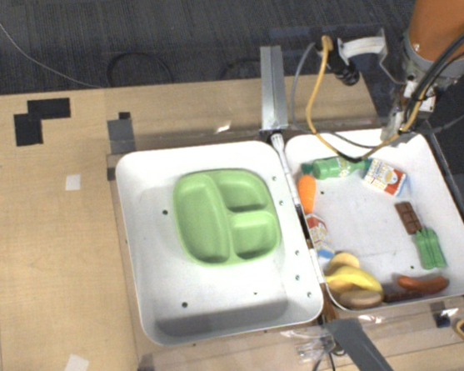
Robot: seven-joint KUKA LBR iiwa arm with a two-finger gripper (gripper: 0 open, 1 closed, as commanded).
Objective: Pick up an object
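So your gripper [395, 128] sits at the right bin's [463, 219] top edge, grip hidden from you, and the carton [383, 177] lies just below-left, tilted.

Single fixed camera, mounted above the bench [49, 270], angled down at a slant. Both white bins are framed whole: left bin [150, 232] at centre, right bin [459, 220] toward the right edge. Dark floor is seen along the top. The arm [443, 7] is cut off at the upper right corner. Moderate distance; small items are resolved only coarsely.
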